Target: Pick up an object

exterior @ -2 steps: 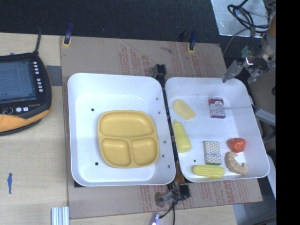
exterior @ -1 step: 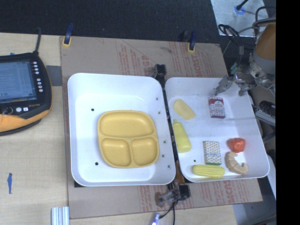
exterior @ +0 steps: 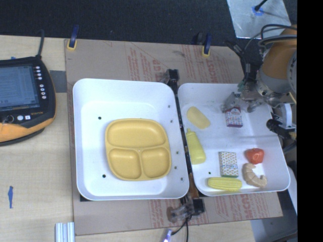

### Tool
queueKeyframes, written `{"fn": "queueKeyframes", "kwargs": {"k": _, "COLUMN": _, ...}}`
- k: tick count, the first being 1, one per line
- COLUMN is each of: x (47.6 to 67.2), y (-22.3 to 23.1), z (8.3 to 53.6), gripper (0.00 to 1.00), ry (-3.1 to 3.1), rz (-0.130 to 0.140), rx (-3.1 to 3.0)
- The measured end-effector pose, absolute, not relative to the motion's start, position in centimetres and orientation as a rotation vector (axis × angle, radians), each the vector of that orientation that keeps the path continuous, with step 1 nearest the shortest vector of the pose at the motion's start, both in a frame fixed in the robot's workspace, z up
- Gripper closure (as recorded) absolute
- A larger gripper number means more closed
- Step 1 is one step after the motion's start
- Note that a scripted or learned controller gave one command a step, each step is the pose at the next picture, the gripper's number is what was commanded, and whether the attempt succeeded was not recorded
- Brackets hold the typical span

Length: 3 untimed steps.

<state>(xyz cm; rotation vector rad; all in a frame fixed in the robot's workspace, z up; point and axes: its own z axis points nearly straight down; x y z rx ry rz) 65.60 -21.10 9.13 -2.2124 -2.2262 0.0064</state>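
Gripper (exterior: 235, 105) sits over a small red-and-white carton (exterior: 233, 118) at the far end of the right bin (exterior: 282, 185); jaws apart, straddling its top. Off-centre closure could tip or squirt it out.

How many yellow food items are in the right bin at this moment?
3. A pale oval piece lies near the bin's upper left, a yellow bottle-like piece runs along the left wall, and a corn cob sits at the front edge. The pincer may hide something small beneath it.
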Motion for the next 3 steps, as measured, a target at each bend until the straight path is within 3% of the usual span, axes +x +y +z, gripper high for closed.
{"fn": "queueKeyframes", "kwargs": {"k": 1, "x": 65.4, "y": -14.5, "z": 11.1, "gripper": 0.00, "ry": -2.228, "rz": 0.006, "rx": -2.211}}
{"fn": "queueKeyframes", "kwargs": {"k": 2, "x": 65.0, "y": -17.6, "z": 12.0, "gripper": 0.00, "ry": -2.224, "rz": 0.003, "rx": -2.218}}
{"fn": "queueKeyframes", "kwargs": {"k": 3, "x": 65.6, "y": -19.3, "z": 9.2, "gripper": 0.00, "ry": -2.225, "rz": 0.004, "rx": -2.218}}
